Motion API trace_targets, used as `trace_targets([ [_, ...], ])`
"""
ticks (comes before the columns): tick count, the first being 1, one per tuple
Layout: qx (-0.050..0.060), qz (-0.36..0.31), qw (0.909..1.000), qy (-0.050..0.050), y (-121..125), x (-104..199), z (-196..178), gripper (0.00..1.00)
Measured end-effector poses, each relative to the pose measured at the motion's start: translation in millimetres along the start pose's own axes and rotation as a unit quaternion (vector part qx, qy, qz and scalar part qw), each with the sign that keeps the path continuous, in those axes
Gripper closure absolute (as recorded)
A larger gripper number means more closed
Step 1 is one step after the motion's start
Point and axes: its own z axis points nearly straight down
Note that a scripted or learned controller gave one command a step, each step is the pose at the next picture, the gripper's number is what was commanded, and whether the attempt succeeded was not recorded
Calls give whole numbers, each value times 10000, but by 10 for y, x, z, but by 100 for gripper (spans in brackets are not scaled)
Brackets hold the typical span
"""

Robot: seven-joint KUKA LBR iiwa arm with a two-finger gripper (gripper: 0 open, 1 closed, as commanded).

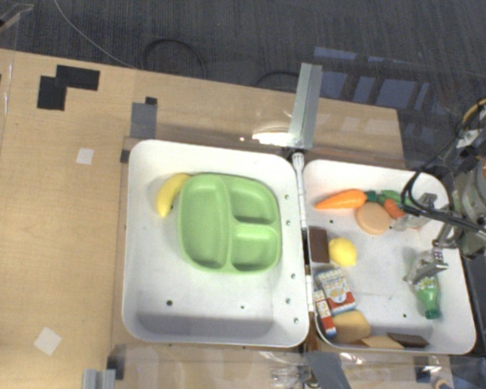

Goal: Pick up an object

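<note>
My gripper hangs over the right side of the right bin, reaching in from the arm at the right edge. Just below it lies a small green bottle on the bin floor; whether they touch is unclear. Further left in this bin are an orange carrot with a green top, a tan round piece, a yellow lemon, a printed carton and a brown potato-like lump.
The left bin holds a green divided plate with a banana beside its left rim. A dark brown bar lies along the right bin's left wall, and another lies at its front edge.
</note>
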Motion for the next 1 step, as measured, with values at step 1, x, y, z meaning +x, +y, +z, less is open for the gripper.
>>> trace_targets([
  [1,-11,-300,9995,39,-538,-256,746,0],
])
